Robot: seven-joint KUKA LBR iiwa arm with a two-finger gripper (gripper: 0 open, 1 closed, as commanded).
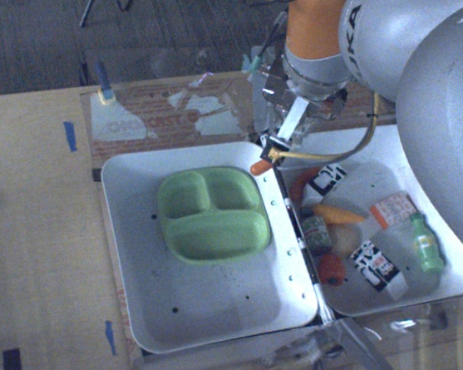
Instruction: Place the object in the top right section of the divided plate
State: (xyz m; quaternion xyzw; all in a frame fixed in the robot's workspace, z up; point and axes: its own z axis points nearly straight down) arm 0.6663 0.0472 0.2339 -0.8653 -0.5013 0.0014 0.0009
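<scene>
I see the gripper (269,157) at the end of the grey arm, poised over the ridge where the two white bins meet, near their far edge. Its fingers (274,146) are pinching an orange piece (259,167). It is small, smooth and rounded, and sticks out from the tips towards the left bin (140,258), just above that bin's far right corner. I cannot make out what the piece is.

The plate (214,215) is matte green plastic with rounded corners. It lies flat in the far half of the left bin, with raised ridges splitting it into two small sections and one long one. The top right section (234,190) is bare and sits just beside the orange piece, a little to its left and nearer the camera. The bin floor around the plate is smooth white, dotted with small dark holes.

The right bin (456,274) is crowded. A black-and-white carton (328,178) lies close under the gripper, with a red thing (302,186) touching it. Nearer me are a tapered carrot (341,214), a mottled green can (315,233) against the dividing wall and a round red fruit (331,268). There are also a second black-and-white carton (373,262), a red-and-white packet (393,209) and a translucent green bottle (426,245). Nothing stands between the gripper and the plate except the low bin rims.

The worktop (38,245) is pale wood marked with blue tape.
</scene>
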